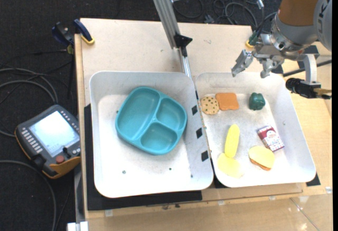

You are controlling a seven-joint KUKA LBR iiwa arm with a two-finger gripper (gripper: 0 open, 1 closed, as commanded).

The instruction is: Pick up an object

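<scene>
Several light toy foods lie in the right bin [296, 135]; the stiff banana [232, 140] suits a mid-length pinch; claw [253, 65] spread, empty.

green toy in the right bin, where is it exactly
The green toy sits near the far edge of the right bin, just right of the orange slab and the cookie.
</scene>
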